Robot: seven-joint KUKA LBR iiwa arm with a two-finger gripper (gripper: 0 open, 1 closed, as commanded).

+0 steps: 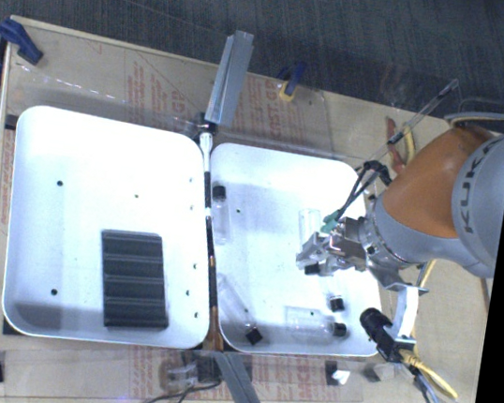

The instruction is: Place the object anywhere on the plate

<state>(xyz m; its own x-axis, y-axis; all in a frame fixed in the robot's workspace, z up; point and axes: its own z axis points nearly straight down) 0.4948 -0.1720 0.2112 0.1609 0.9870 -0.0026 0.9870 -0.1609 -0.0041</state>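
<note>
Count, overhead camera:
- White bins: 2, left bin (23,207) and right bin (276,167), side by side.
- Dark ribbed rectangular plate (133,280): 1, in left bin.
- Small black pieces in right bin: 4 visible: (218,192), (253,336), (336,304), (339,330).
- Arm: 1, with 1 gripper (319,259).
- Blue clamps on bench edge: 2, (19,39) and (293,81).

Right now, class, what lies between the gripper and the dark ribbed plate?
In the camera view, between the gripper and the plate lie bare white bin floor and the two bins' meeting walls.
</note>
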